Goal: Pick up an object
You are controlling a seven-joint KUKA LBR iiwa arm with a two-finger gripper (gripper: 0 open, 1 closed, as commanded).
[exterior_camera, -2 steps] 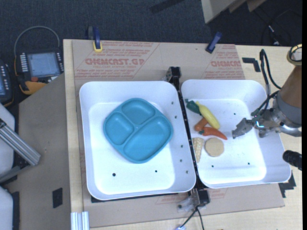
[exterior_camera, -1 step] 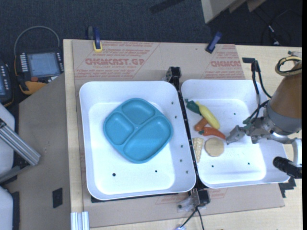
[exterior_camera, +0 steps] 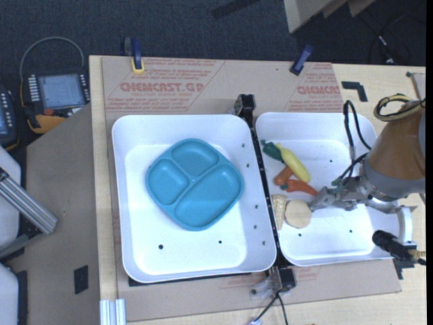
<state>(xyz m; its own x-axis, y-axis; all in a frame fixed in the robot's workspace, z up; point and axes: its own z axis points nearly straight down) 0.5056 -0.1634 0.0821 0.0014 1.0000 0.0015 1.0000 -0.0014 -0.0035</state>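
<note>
In the right bin (exterior_camera: 338, 246) lie several toy foods. A yellow piece with a green end (exterior_camera: 291, 161) sits near the bin's left wall. Just below it is an orange carrot-like piece (exterior_camera: 292, 181). A round beige piece (exterior_camera: 298, 213) rests lower, beside a pale wedge (exterior_camera: 279, 210) against the wall. My gripper (exterior_camera: 323, 199) hangs low over the bin, its tip just right of the beige piece and at the orange piece's lower right end. I cannot make out anything held in it.
The left bin (exterior_camera: 135, 242) holds a blue divided plate (exterior_camera: 195, 183). A black divider (exterior_camera: 260, 181) runs between the bins. The arm's body (exterior_camera: 399, 161) and its cables cover the right bin's right side. A pendant (exterior_camera: 57, 90) lies off the bench at far left.
</note>
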